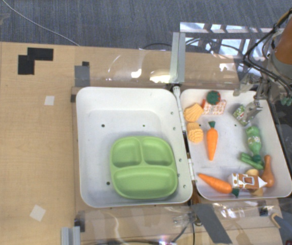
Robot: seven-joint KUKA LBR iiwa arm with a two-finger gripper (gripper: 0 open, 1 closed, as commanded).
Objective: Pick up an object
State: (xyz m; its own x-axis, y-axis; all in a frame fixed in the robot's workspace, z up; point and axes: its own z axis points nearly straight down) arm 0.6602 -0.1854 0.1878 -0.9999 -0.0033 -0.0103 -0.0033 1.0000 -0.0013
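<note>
Wooden counter under a slanted overhead view, grey carpet lying beyond its far edge; two shallow white bins sitting side by side.

The jaws are hanging over the far right part of the right bin, just at a small green-and-white carton. Carton is lying tilted, long axis running diagonally from near-left to far-right. Whether the jaws are gripping it or merely touching it cannot be told, and their opening cannot be told either. Print on the carton is too small to read.

Around it in the same bin: a green bottle just nearer, an upright-lying carrot pointing toward the near edge, a second carrot lying diagonally, a small milk-style carton with unreadable print, two yellow-orange pieces by the dividing wall.

Left bin is holding a green divided plate.

The arm is reaching in from the right, orange band showing, wrist angling down toward the bin.
</note>
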